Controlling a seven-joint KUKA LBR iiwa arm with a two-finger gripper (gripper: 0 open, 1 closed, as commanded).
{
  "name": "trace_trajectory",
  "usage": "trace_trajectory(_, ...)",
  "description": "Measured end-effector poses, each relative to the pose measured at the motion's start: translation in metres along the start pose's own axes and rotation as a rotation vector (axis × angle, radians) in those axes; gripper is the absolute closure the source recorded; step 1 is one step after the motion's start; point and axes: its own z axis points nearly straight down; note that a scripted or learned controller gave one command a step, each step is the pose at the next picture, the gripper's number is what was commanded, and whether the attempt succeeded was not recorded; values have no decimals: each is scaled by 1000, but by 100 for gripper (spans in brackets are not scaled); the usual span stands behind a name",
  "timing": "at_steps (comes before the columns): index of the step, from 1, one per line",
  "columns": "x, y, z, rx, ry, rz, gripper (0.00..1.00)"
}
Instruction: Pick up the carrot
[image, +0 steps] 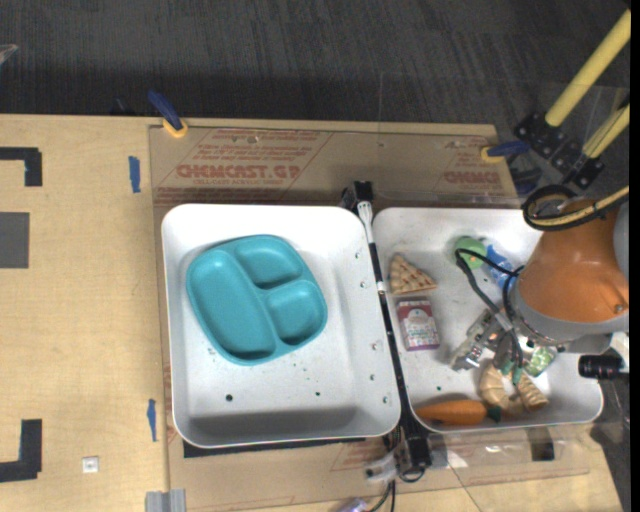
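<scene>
My two-finger metal gripper (487, 342) hangs low over the right shallow white bin (440, 235); I cannot tell its state. The smooth orange carrot (452, 411) lies just beside it at seven o'clock, on the bin's near edge, not yet lifted.

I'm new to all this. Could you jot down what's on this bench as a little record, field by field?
left bin: holds a teal divided plate
right bin: holds the carrot, a waffle-like wedge, a small packet and other toy foods
carrot: orange, lying near the bin's front wall
gripper: low over the right bin, above and right of the carrot
arm: grey with orange band, reaching in from the right
</scene>
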Motion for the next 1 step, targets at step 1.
trace_trajectory(1,8,22,-84,7,18,-369,100)
